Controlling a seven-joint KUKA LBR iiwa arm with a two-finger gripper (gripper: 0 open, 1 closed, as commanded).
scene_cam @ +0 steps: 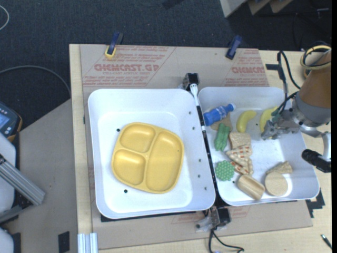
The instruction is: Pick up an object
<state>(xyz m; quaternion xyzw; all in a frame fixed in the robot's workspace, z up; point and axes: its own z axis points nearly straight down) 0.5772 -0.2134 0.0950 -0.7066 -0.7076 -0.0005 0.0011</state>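
You have the gripper [269, 130] low in the right bin [295, 194], beside the yellow banana [245, 120] (likeliest target, my guess). Finger state: cannot tell. Toys crowd that bin's left half; the yellow plate [148, 157] sits alone in the left bin [100, 141].

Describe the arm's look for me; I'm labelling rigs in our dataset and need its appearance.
The arm shows a wide orange band above a grey wrist ring. Below it sits the gripper, a metallic grey assembly with dark parts. Black cables loop along the arm's side, and a black fitting juts out under the wrist.
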